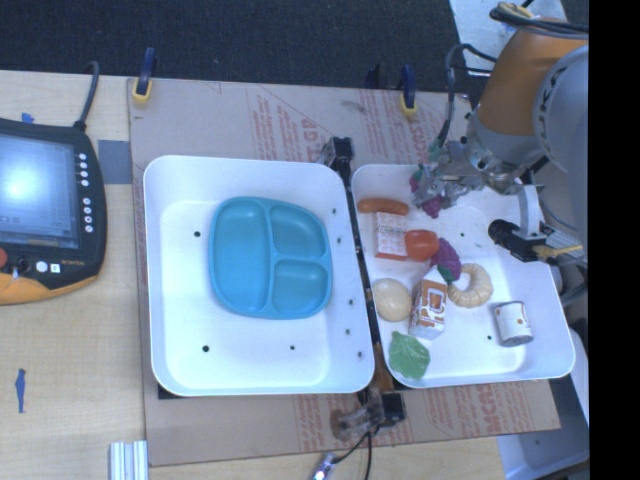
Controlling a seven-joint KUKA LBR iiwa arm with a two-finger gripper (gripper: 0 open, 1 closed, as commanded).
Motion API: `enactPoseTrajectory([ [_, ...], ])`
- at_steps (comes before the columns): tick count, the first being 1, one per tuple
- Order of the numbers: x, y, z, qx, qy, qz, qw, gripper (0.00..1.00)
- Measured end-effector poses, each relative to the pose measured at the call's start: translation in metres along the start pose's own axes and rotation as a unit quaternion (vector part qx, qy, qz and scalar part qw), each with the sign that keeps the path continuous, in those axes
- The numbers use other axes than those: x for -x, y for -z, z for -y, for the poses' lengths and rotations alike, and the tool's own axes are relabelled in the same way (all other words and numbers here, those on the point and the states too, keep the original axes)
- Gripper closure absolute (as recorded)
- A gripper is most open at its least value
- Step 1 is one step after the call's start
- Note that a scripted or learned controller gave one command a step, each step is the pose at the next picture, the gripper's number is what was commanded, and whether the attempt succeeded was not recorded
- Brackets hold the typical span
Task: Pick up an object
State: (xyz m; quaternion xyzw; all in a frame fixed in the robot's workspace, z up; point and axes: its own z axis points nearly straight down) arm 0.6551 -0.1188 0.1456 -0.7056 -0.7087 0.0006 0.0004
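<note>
- Small purple toy piece (432,206): at the far end of the right white bin (545,363), just beneath the gripper (440,186).
- Fingers: whether spread or closed, cannot tell.
- Blue sectioned plastic plate (270,258): lying in the left white bin (175,358).

Wooden bench (70,368), dark floor (250,18) beyond

right bin (545,363) crowded: we note hot dog (383,206), tomato (421,244), carton (430,308), donut (470,284), can (511,322), leaf (409,355) packed close, narrow gaps. gripper (437,190) occupies far corner. left bin (180,353) open around blue tray (270,257); margins bare.
</note>
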Motion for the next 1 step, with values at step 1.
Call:
enactPoseTrajectory([
  [1,-0.0649,0.0468,0.0438,-0.001,0.001,0.0,1.0,1.0],
])
